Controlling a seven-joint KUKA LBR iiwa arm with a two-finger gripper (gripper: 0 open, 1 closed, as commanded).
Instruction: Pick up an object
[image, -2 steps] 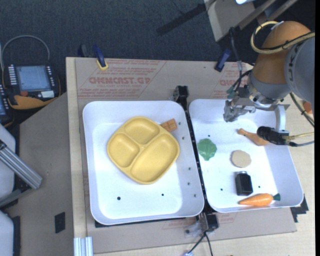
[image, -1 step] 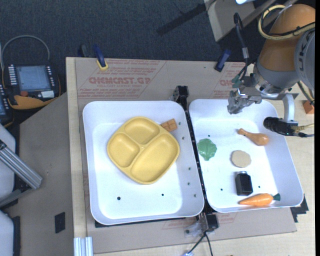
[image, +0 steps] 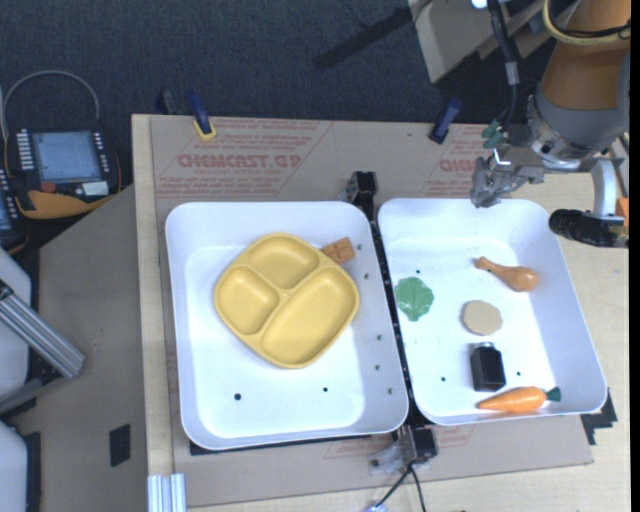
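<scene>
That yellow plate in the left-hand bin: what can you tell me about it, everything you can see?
The yellow plate is a rounded-square tray, seemingly smooth plastic, split by raised ridges into three compartments: two smaller ones toward its upper left, one larger toward its lower right. Nothing lies in them. It sits flat but turned at an angle, in the upper middle of the left bin. A small orange-brown block lies against its upper right edge.

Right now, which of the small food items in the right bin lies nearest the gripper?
The tan chicken drumstick, near the right white bin's far side. The gripper hovers over that far rim; the other items lie farther toward the near side.
</scene>
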